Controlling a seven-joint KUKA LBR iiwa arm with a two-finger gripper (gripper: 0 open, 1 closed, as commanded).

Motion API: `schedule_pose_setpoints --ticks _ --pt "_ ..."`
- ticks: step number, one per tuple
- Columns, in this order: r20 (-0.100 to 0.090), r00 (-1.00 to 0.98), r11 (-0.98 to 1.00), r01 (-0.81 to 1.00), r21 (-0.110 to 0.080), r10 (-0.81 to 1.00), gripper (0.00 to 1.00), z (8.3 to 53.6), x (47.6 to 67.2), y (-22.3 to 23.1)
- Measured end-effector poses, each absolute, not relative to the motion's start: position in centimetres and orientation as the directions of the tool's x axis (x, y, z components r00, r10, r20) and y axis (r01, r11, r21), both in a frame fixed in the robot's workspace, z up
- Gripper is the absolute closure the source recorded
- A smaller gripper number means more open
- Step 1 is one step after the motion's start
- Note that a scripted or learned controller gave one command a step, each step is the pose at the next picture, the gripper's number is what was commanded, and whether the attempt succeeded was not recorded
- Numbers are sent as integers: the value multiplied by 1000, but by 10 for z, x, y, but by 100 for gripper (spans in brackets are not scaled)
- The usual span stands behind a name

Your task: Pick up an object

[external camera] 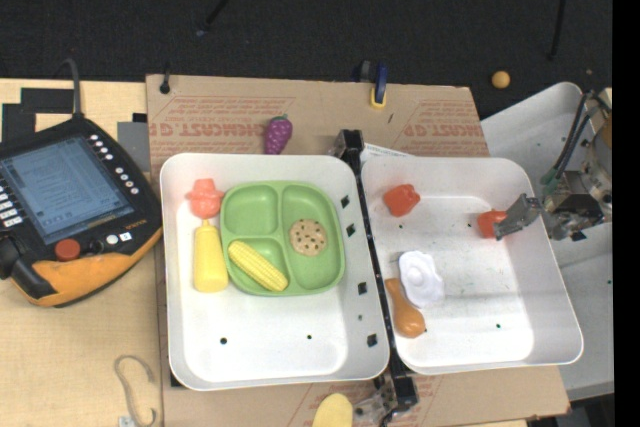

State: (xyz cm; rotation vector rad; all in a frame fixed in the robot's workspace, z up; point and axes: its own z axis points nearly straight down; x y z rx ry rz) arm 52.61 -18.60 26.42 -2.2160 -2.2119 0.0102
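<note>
My gripper (514, 216) reaches in over the right rim of the right bin (470, 345), low over the bin floor. A small red object (489, 223) lies right at its tip, touching or nearly touching it; I cannot tell whether it is gripped. Further left in the same bin lie a red-orange pepper-like toy (400, 200), a white crumpled item (421, 277) and an orange-brown pear-shaped toy (406, 313).
The left bin (260, 350) holds a green divided plate (285, 205) with a corn cob (258, 266) and a cookie (308, 237), beside a yellow bottle (208, 257) and a pink toy (204, 199). A purple grape toy (278, 134) lies behind the bins and a tablet pendant (70, 205) sits at the left.
</note>
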Motion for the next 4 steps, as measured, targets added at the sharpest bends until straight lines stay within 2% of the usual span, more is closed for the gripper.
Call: schedule_pose_setpoints --ticks 1,3,4 --pt "0 0 0 1000 -2 1000 0 270 528 -186" --pt "3 -1 1 1000 -7 1000 0 173 516 -178" --pt "3 -1 1 1000 -6 1000 0 116 523 -181"
